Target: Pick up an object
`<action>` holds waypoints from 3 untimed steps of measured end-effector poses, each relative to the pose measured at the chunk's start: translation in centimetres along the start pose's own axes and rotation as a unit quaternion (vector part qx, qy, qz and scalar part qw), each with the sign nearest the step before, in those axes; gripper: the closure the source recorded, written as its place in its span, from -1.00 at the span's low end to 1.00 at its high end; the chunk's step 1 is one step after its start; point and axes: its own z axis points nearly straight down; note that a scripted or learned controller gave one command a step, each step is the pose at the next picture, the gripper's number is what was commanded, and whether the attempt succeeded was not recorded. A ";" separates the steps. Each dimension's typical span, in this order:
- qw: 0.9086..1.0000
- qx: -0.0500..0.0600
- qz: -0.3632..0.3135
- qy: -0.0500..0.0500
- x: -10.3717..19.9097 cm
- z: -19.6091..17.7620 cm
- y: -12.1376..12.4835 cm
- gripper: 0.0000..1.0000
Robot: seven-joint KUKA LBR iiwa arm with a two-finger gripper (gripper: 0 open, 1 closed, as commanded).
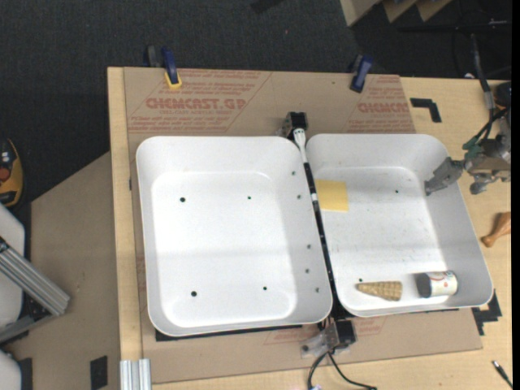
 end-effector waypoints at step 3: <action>1.000 -0.009 -0.003 -0.002 8.8 -15.0 8.5 1.00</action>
